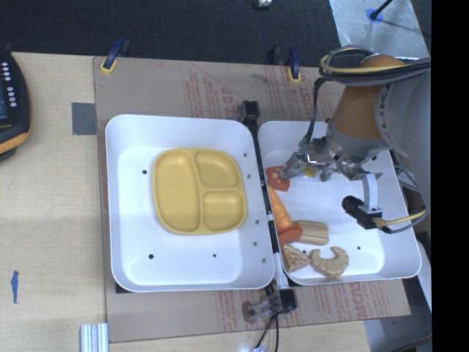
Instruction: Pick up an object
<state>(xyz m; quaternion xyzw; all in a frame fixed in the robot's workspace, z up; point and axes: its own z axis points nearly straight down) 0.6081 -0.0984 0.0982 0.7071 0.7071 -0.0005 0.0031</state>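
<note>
My gripper (311, 164) hangs low over the upper left part of the right bin (388, 266), under the grey wrist with its orange band. Just to its left lies a small red piece (276, 178) by the bin's left wall. Below that, an orange carrot (281, 208) runs down to another red piece (290, 232). A beige cylinder (314, 232) lies beside them. Nearer the front edge sit a tan wedge (295, 257) and a curved croissant-like piece (331, 262). I see nothing held in the gripper.
The left bin (132, 262) holds a yellow divided plate (198, 190). A black cable part (360, 211) hangs from the arm over the right bin. A dark controller (11, 108) lies at the bench's left edge.
</note>
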